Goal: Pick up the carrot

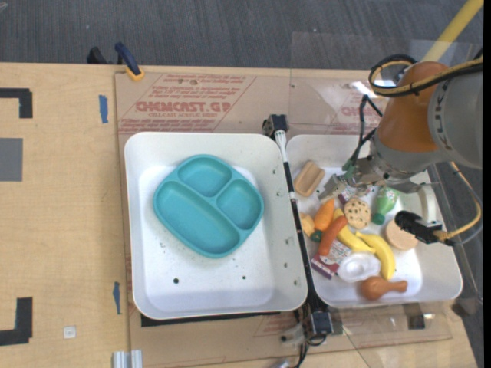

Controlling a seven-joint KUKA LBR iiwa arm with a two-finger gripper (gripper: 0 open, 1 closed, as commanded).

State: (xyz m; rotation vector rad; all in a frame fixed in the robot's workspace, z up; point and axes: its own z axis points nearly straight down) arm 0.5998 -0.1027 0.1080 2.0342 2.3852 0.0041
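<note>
The slim orange plastic carrot (331,234) lies in the right white bin (443,282) among toy food, long axis running from far-right down to near-left. The two-finger gripper (354,176) hovers just beyond it; whether it is spread I cannot tell. Approach stage: next, descend and align across the carrot

A robotics lab is indicated by a plywood bench (61,205) marked with black tape, two white bins (146,282) clamped side by side, toy food (360,240) piled at right, and loose cables (460,232).
</note>
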